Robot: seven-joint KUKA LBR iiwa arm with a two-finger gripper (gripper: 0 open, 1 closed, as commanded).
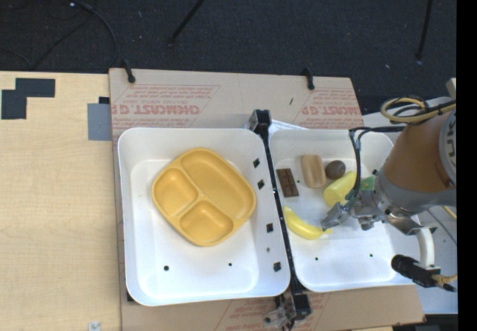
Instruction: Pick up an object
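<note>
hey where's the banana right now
In the camera view, the banana lies in the right bin, near the divider, just below the brown block and beside the end effector.

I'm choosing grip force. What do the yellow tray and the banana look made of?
Tray: likely moulded plastic, matte; even yellow colour and smoothly rounded compartments. Banana: probably a plastic toy, slightly glossy, uniform yellow; real fruit can't be ruled out.

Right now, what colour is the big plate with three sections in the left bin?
Yellow. The divided plate shows plainly in the camera view.
</note>
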